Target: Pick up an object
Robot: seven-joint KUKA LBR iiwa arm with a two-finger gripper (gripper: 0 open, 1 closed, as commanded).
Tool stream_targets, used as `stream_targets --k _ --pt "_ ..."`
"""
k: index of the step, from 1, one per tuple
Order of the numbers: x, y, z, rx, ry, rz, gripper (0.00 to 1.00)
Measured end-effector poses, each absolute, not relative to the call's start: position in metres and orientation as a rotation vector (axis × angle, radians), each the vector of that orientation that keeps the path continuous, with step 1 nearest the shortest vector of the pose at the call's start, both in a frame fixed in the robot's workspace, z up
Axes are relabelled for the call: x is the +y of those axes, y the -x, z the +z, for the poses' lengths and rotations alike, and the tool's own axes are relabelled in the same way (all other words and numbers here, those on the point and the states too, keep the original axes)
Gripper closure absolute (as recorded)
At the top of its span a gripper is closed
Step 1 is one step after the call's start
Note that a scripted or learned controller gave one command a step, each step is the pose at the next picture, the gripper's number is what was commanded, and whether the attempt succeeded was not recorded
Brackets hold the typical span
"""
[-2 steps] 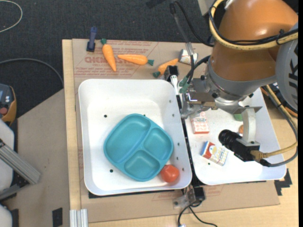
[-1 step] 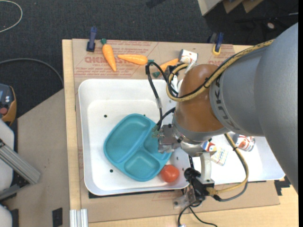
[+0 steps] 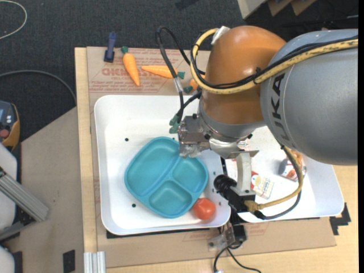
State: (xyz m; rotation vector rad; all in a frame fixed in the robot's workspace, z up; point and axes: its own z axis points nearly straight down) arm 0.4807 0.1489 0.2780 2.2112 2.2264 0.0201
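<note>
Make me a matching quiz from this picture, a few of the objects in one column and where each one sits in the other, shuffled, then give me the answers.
Things:
1. teal divided plate
2. red tomato
3. orange carrot
4. end effector

Places:
A. on the cardboard beyond the bins, at the top of the view
B. in the middle of the left bin
C. over the teal divided plate's upper right edge
D. at the left bin's near edge, beside the plate's lower right corner

Pairs: 1-B, 2-D, 3-A, 4-C
</note>
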Motion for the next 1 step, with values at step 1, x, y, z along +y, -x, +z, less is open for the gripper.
stream_targets --k 1 --pt "0.1529 -0.5101 0.5452 2.216 -2.212 0.030 1.00"
